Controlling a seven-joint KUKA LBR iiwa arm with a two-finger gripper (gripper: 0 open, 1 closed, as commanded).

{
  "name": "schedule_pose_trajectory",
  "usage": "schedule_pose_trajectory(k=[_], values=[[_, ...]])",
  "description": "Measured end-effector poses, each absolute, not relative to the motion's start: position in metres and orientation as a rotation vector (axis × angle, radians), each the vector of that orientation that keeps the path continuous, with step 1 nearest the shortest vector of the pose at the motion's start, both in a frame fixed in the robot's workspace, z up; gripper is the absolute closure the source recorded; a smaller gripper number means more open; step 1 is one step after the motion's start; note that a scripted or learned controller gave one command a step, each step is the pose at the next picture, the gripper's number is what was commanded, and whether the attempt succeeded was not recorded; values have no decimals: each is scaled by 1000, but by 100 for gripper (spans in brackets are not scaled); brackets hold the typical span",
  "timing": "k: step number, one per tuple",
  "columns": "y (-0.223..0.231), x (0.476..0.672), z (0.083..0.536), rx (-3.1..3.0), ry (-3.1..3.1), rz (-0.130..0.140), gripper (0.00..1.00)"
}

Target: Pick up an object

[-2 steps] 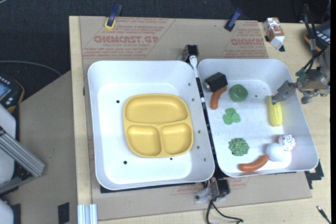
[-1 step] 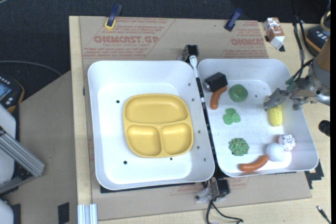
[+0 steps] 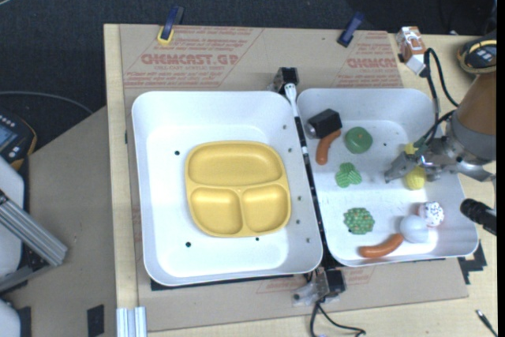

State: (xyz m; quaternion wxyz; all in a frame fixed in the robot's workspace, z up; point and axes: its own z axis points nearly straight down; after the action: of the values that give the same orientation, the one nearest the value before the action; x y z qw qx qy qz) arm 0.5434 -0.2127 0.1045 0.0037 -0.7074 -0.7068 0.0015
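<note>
Here the gripper (image 3: 412, 167) sits low in the right bin (image 3: 379, 102), near its right wall, with the arm (image 3: 480, 118) coming in from the right. A small yellow piece (image 3: 415, 180) lies right at the fingertips, touching or nearly so; whether the fingers are open, closed or pinching it cannot be told. Just below it are a white ball (image 3: 413, 228) and a small spotted die (image 3: 433, 211), and an orange sausage (image 3: 379, 248) lies along the near wall beside the ball. To the left, well apart from the gripper, are a green disc (image 3: 358, 140), a light green leafy piece (image 3: 348, 175), a green bumpy ball (image 3: 360, 220), a second orange sausage (image 3: 323, 148) and a black block (image 3: 323, 122) touching its top. The left bin (image 3: 158, 122) holds a yellow divided tray (image 3: 237, 187)
</note>
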Motion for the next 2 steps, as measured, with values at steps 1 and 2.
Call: schedule_pose_trajectory(k=[1, 2], values=[[-211, 543, 83, -2217, -2218, 1, 0], [-212, 544, 95, -2220, -2221, 0, 100]])
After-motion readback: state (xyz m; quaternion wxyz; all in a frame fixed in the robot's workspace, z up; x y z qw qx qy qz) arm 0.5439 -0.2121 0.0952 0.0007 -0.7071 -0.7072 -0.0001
